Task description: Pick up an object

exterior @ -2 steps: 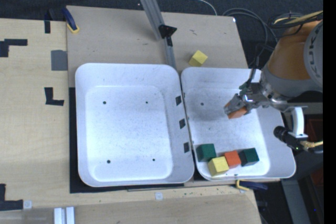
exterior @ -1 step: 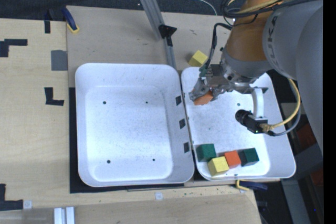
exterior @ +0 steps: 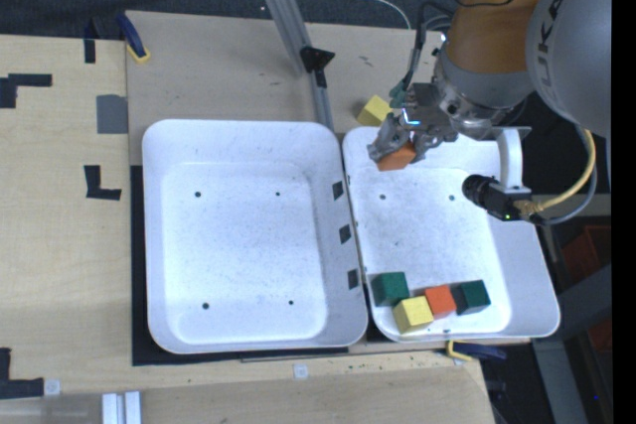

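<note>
Small orange block (exterior: 397, 157) clamped between fingers of two-finger gripper (exterior: 401, 147), raised over far-left corner of right white bin (exterior: 497, 243). Yellow cube (exterior: 376, 110) on bench just beyond. Green (exterior: 390, 287), yellow (exterior: 412, 314), orange (exterior: 440, 300), green (exterior: 472, 295) blocks clustered at bin's near edge.

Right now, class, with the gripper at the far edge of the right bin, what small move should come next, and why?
Probably a short lift straight up. The gripper appears to hold an orange block between its fingers, low over the right bin, beside a yellow block outside the rim; rising would test the grasp.
</note>
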You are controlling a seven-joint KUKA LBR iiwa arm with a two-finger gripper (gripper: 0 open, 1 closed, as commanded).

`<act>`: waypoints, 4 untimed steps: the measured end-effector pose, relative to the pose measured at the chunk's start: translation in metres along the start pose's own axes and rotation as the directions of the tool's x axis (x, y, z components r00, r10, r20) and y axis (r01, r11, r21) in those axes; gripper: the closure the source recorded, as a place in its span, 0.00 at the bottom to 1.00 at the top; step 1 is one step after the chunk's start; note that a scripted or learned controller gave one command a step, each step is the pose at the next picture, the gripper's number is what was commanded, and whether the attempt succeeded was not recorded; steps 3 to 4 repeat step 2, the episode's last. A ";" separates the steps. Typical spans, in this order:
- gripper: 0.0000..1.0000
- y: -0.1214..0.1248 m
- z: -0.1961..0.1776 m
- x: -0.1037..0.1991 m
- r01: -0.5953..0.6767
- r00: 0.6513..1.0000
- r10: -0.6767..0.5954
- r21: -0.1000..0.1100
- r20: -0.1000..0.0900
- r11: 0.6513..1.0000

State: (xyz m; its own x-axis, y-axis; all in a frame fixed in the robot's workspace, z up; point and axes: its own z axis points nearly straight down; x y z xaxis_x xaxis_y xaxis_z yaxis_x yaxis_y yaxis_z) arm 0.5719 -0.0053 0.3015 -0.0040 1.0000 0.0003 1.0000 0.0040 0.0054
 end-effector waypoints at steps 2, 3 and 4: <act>1.00 0.061 0.116 0.020 -0.008 1.000 0.008 0.015 0.005 1.000; 1.00 0.061 0.116 0.020 -0.008 1.000 0.008 0.015 0.005 1.000; 1.00 0.061 0.116 0.020 -0.008 1.000 0.008 0.015 0.005 1.000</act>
